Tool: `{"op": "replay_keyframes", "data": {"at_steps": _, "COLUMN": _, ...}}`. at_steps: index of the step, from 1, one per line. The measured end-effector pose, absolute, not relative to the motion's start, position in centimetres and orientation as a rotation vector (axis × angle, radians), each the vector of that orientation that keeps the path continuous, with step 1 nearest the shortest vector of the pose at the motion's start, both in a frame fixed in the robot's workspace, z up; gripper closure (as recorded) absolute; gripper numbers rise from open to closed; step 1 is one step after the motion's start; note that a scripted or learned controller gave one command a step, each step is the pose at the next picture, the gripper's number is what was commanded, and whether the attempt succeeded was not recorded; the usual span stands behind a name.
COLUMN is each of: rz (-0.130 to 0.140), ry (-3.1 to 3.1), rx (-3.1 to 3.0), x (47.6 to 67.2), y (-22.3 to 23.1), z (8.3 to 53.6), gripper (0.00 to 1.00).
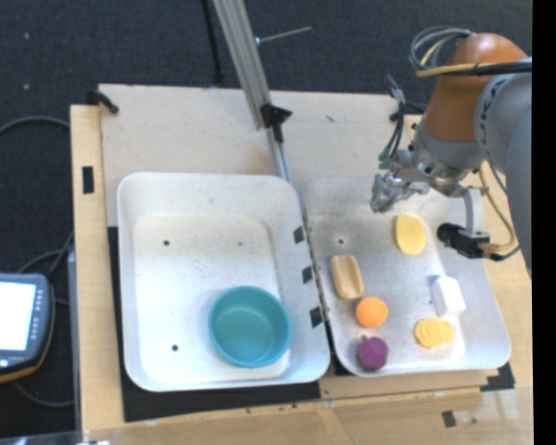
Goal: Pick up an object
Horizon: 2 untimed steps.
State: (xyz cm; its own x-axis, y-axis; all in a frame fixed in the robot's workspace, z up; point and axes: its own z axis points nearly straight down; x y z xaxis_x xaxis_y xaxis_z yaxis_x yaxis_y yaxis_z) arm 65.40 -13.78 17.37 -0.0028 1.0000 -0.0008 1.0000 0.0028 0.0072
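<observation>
A purple fruit lies at the near edge of the right bin, with an orange ball just behind it and a ridged yellow piece to its right. Further back lie a tan bread-shaped piece, a small white block and a pale yellow oval. The pincer hangs above the bin's far part, near the oval; whether it is apart or together cannot be told. The left bin holds a teal bowl. Both bins sit on the table.
</observation>
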Motion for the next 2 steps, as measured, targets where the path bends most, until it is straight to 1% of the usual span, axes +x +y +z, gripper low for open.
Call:
{"op": "replay_keyframes", "data": {"at_steps": 1, "rz": 0.005, "ry": 2.222, "rx": 2.214, "x": 65.5, "y": -13.8, "z": 21.8, "gripper": 1.00}}
{"op": "replay_keyframes", "data": {"at_steps": 2, "rz": 0.007, "ry": 2.221, "rx": 2.211, "x": 65.8, "y": -14.6, "z": 28.0, "gripper": 1.00}}
